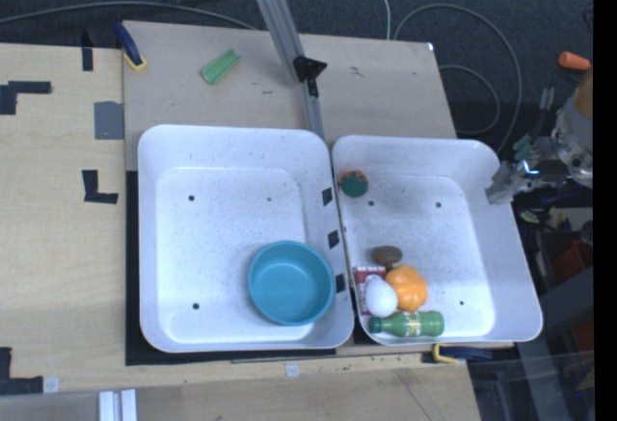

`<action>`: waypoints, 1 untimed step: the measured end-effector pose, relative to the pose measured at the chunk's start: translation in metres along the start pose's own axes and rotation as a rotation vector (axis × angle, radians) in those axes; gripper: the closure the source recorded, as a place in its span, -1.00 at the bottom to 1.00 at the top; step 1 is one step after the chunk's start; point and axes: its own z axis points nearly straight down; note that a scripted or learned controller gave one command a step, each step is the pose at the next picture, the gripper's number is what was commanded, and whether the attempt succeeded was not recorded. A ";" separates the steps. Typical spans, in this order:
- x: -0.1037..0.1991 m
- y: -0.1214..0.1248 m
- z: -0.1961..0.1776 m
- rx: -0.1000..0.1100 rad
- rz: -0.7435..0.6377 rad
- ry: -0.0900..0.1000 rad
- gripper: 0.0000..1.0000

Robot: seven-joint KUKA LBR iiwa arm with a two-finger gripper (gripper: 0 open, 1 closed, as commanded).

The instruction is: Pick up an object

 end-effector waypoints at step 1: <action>0.000 0.001 -0.013 0.006 0.000 0.003 1.00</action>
